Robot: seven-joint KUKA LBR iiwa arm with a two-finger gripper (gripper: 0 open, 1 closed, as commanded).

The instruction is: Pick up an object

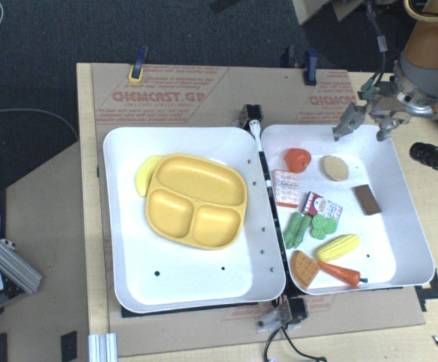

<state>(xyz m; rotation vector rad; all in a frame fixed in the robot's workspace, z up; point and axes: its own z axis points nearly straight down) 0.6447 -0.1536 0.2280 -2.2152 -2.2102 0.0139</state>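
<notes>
Where the brown board under the bins shows, you can read red print, "CHEMCAST GP", repeated across it; the small red-and-white packets in the right bin carry print too small to read. Your gripper hangs above the right bin's far edge with its two fingers spread apart and nothing between them, touching nothing. Below it lie a red tomato, a tan bun, a brown chocolate bar, green vegetables, a corn cob, a waffle piece and a carrot. The left bin holds a yellow divided tray.
</notes>
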